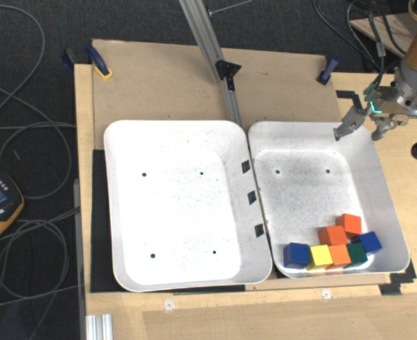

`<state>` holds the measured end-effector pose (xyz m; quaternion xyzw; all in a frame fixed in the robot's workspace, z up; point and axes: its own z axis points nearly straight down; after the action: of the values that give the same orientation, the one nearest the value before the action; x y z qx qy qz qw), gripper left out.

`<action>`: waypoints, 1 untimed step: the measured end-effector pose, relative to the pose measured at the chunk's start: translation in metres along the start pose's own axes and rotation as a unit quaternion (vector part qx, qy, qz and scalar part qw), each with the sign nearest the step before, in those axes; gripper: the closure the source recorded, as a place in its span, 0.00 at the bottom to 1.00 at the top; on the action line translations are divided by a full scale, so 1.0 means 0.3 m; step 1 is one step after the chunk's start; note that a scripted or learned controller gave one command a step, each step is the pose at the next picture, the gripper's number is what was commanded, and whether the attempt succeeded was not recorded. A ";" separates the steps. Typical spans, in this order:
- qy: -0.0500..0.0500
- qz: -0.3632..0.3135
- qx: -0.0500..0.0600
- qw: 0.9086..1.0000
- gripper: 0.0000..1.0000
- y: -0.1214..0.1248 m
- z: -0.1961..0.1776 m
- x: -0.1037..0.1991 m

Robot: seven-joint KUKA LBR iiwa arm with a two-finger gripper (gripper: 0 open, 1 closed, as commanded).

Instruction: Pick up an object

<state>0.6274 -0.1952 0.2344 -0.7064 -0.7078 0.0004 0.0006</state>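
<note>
Fingers of the gripper [362, 125] are spreading open with nothing between them, hanging over the right bin [381, 190] at its two o'clock corner. Coloured blocks [333, 245] are sitting clustered at that bin's five o'clock corner, well apart from the gripper.

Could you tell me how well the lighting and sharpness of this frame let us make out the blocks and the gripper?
Camera view: even, soft light, no strong glare on the white bins; the blocks in the right bin's near corner are sharp and vividly coloured, casting only faint shadows; the gripper at the right bin's far edge looks slightly soft, with a small cyan glow beside it.
</note>
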 end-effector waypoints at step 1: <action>0.001 0.001 0.002 1.000 0.00 0.005 0.145 -0.015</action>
<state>0.6289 -0.1997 0.1909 -0.7071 -0.7071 0.0014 0.0023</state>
